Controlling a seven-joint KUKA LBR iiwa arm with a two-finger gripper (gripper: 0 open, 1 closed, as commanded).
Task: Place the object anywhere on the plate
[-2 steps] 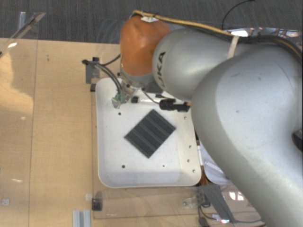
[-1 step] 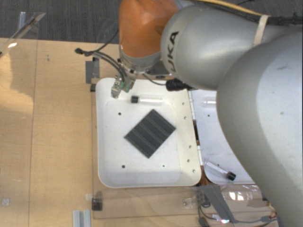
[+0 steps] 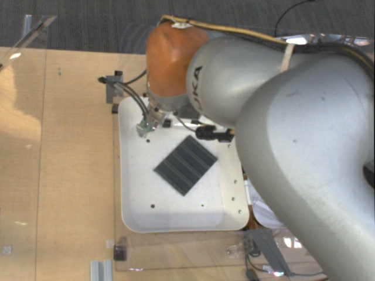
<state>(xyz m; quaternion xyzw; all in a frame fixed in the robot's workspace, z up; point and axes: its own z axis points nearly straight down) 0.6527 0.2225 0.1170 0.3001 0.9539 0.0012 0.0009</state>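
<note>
Arm: grey arm (image 3: 281,98) with orange band fills the upper right of the frame and hangs over the top edge of the white bin (image 3: 176,215).
Gripper: gripper (image 3: 153,117) sits under the wrist near the bin's upper left; can't tell its state, and nothing visible in it.
Object: dark ribbed square pad (image 3: 186,164) lies flat at the bin's centre, apart from the gripper.
Orientation: turned like a diamond; ribs run lower left to upper right. Near square, so no clear long axis.
Plate: can't make one out.
Risk: flat, thin pad, so a pinch likely slips off its edges.
</note>
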